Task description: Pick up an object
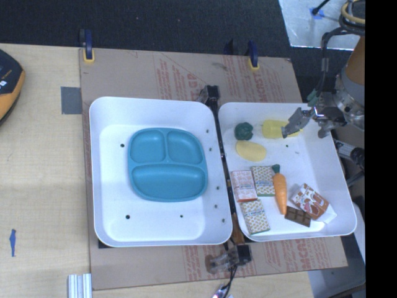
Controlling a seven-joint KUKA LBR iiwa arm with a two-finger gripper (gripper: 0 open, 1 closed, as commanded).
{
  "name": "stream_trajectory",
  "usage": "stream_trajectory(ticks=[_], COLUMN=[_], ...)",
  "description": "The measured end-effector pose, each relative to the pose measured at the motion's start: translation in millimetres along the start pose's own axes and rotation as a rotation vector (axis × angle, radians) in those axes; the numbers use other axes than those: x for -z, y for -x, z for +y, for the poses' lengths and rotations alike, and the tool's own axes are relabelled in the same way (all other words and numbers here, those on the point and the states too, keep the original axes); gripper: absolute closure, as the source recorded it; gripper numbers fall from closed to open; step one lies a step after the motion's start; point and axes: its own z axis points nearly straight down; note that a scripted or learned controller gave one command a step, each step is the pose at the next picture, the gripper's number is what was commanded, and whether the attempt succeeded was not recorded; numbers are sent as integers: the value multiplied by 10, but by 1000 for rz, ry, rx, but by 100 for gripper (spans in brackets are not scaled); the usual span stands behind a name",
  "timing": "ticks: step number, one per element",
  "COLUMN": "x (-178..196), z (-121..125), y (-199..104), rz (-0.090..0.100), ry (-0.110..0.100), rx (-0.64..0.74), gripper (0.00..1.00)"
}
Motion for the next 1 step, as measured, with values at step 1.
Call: stream_trajectory(ticks=[1], x=[-1732], z=[-71], y=[107], rz=[3], ry=[2], rx=[-3], gripper=[0])
